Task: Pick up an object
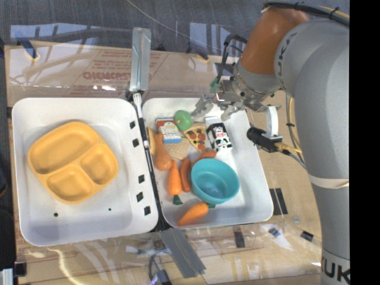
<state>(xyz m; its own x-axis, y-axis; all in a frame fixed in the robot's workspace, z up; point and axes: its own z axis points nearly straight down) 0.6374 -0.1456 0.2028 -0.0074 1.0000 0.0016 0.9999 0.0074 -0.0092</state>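
**Approach over the right bin**

The gripper (209, 107) was seen above the far end of the right bin (256, 177), its fingers spread apart and nothing held between them. The green object (183, 120) (probably a toy vegetable) lay just beside the fingertips. The reaching step was judged under way; descent and closing would be required next.

Arm (314, 94): smooth grey rounded casing with an orange band (270, 37) above the wrist; part of black "KUKA" lettering (335, 273) on the near right segment. Black cables (234, 46) loop beside the wrist (one dark connector and wire run right of it). Gripper (208, 107): bare metal, thin fingers.
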